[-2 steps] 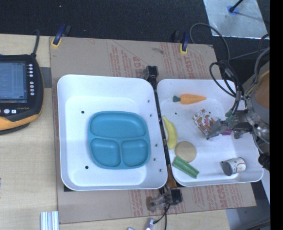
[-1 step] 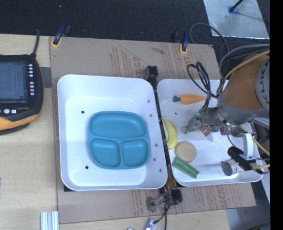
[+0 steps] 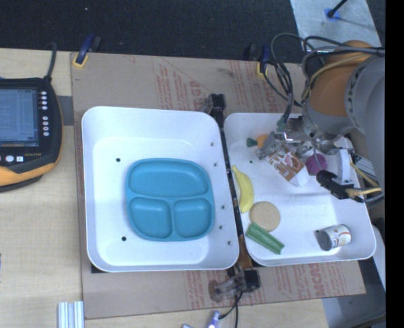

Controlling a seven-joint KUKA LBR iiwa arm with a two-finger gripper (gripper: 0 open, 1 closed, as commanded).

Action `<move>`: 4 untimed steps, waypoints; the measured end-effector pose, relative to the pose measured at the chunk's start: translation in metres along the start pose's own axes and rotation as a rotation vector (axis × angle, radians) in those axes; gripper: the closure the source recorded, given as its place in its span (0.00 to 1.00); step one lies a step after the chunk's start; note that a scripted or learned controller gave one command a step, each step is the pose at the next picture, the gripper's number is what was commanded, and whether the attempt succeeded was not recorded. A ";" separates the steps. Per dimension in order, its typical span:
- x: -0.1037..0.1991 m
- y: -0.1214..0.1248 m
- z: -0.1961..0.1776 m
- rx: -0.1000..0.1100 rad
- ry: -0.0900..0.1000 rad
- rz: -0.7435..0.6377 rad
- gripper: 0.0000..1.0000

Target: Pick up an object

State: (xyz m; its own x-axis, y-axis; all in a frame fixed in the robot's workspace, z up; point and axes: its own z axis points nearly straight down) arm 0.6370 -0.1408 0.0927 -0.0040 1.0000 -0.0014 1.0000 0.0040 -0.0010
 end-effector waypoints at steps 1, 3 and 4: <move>-0.050 0.017 0.002 0.010 0.004 0.000 0.00; -0.003 -0.060 -0.030 -0.001 -0.001 -0.001 0.00; 0.022 -0.021 -0.014 -0.023 -0.009 -0.003 0.00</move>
State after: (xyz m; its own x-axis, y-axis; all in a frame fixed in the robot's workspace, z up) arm 0.6164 -0.1184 0.1068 -0.0066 0.9999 -0.0109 0.9997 0.0069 0.0219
